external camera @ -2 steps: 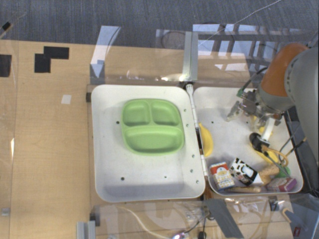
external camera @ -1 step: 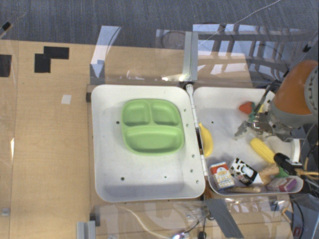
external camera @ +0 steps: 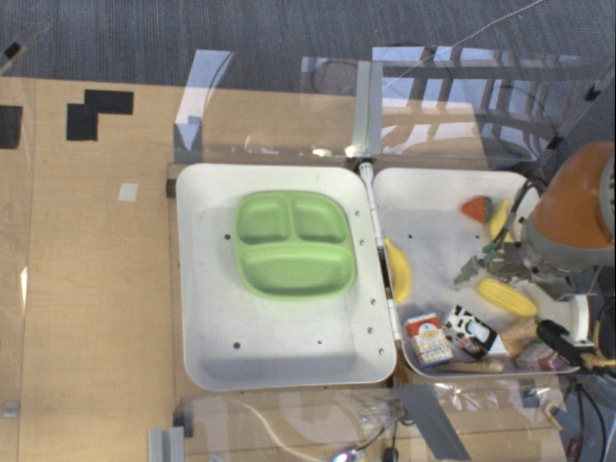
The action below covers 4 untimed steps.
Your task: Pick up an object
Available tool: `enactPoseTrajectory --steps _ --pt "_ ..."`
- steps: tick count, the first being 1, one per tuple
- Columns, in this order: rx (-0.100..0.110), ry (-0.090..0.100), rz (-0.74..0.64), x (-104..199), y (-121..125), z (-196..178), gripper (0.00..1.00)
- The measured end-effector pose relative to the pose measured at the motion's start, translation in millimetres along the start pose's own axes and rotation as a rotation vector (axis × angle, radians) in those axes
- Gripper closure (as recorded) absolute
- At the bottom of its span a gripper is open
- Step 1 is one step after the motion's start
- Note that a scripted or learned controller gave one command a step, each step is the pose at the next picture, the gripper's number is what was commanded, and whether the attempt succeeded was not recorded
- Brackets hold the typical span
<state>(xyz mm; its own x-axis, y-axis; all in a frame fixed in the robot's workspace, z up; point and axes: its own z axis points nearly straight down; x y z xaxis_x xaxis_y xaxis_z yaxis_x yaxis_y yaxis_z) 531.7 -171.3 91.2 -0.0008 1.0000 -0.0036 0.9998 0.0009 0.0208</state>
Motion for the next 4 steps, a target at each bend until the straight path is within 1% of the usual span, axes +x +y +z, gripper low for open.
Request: enactPoseTrajectory --steps 1,2,3,4 --pt "-0.001 0.006 -0.001 2.1 2.4 -9.2 1.0" --pt "0.005 0.001 0.276 60.7 68.0 2.2 1.0" --pt "0.006 -0.001 0.279 57.9 67.0 2.5 0.0" --pt "0.001 0.002 0.149 63.1 6.7 0.0 0.0"
